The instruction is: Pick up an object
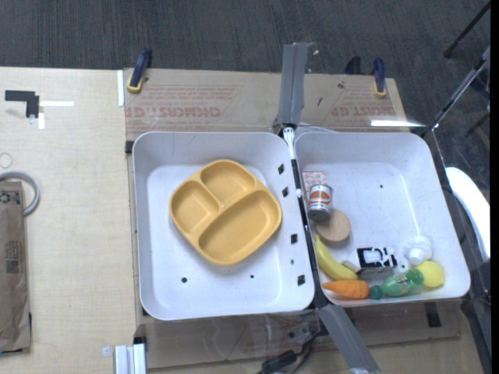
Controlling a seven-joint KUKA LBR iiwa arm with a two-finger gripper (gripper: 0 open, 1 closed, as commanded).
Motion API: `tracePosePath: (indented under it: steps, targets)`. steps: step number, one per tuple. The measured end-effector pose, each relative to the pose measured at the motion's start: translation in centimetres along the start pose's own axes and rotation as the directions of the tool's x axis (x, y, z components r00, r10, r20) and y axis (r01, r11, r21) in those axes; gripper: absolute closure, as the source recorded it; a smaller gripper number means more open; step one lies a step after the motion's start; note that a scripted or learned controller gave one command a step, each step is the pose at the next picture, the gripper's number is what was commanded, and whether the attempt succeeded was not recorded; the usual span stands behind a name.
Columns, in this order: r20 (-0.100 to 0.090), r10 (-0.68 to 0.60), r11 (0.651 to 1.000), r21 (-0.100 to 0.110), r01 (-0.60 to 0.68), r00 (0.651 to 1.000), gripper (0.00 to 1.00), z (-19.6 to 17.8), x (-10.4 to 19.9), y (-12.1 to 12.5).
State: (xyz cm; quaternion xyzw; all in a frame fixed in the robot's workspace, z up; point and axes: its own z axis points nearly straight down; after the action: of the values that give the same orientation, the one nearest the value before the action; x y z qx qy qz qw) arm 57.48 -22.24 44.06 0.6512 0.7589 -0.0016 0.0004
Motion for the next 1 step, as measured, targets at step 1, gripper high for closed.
tracePosePath:
  steps: [1]
  targets:
    - [0.0,-0.038,0.999,-0.001,0.038,0.999,1.0,-0.05,-0.04,0.95]
